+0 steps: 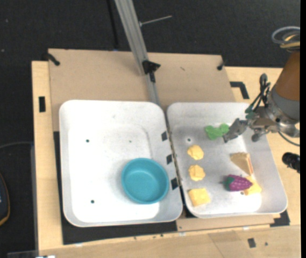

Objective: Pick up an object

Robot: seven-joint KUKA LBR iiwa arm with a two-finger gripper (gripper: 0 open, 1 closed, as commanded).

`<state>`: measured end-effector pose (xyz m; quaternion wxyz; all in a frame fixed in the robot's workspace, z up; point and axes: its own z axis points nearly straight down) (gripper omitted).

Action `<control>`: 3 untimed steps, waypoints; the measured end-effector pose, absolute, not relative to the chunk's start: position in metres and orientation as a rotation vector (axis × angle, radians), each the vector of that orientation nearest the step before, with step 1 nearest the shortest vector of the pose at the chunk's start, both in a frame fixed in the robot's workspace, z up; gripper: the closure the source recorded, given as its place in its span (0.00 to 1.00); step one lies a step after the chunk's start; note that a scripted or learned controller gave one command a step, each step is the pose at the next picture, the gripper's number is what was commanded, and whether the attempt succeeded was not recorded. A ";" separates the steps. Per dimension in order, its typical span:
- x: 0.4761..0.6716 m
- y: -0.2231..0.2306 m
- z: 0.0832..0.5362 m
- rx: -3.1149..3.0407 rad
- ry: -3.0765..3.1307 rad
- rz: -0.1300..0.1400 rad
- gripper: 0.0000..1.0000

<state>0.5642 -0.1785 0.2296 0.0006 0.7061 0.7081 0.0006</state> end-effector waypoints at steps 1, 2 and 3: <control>0.564 -0.179 0.230 2.218 2.223 0.002 0.00; 0.568 -0.189 0.179 2.223 2.221 -0.005 0.00; 0.559 -0.185 0.121 2.223 2.223 -0.005 0.00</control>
